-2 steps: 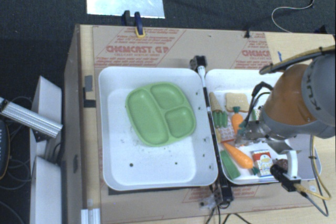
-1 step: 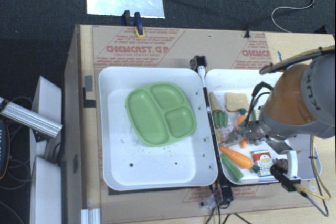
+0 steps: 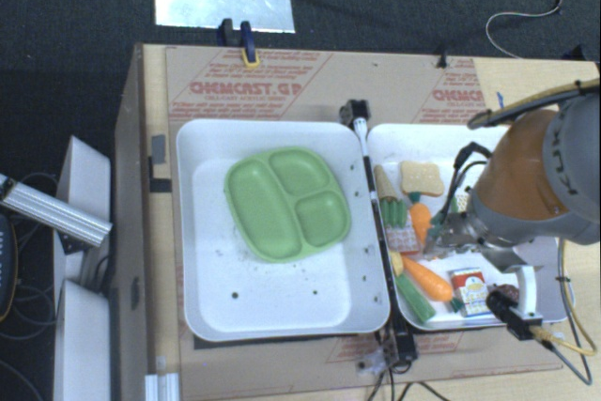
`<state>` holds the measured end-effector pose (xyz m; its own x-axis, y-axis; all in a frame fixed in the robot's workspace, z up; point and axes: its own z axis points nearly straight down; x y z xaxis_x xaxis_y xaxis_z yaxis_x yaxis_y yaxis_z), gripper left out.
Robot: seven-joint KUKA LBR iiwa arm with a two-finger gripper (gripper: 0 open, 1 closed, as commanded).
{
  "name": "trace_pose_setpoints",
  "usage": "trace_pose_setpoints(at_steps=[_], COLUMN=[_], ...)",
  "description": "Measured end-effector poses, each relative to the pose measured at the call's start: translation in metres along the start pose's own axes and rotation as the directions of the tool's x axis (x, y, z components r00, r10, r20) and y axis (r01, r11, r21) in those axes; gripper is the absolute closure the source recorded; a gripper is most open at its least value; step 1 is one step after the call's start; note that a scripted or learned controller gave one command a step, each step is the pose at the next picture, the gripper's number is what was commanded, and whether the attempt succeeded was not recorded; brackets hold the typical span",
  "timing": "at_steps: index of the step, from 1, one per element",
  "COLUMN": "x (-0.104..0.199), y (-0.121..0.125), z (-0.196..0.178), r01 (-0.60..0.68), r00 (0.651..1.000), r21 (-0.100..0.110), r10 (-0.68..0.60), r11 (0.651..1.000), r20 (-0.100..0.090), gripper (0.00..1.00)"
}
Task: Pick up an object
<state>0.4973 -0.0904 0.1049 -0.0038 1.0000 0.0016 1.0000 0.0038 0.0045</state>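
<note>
The right white bin (image 3: 413, 142) holds several toy foods. A tan bread slice (image 3: 421, 177) lies near its back, with a pale stick (image 3: 384, 184) beside it at the left wall. An orange carrot (image 3: 420, 219) and a green piece (image 3: 393, 213) sit in the middle. A second carrot (image 3: 427, 278), a green piece (image 3: 414, 306) and a red-and-white packet (image 3: 469, 286) lie toward the front. My gripper (image 3: 439, 238) hangs low over the bin's middle, just right of the upper carrot, under the grey arm with its orange band (image 3: 516, 169).
The left white bin (image 3: 202, 202) carries a green divided plate (image 3: 287, 203). A black divider strip (image 3: 374, 211) runs between the bins. A dark fitting (image 3: 515, 313) with cables sits at the right bin's front right corner. Cardboard borders the bins at the back.
</note>
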Motion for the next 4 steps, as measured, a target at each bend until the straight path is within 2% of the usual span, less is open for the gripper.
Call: trace_pose_setpoints(at_steps=[1,2,3,4], x=[0.0,-0.005,-0.003,0.034], y=[0.0,0.099,0.1,0.139], z=[0.0,0.015,0.004,-0.08], r01=[0.0,0.0,0.006,0.002], r00=[1.0,1.0,1.0,1.0], r21=[0.0,-0.013,-0.014,-0.001], r10=[0.0,0.0,-0.006,-0.002], r11=[1.0,1.0,1.0,1.0], r20=[0.0,0.004,0.001,0.002], gripper=[0.0,0.0,1.0,1.0])
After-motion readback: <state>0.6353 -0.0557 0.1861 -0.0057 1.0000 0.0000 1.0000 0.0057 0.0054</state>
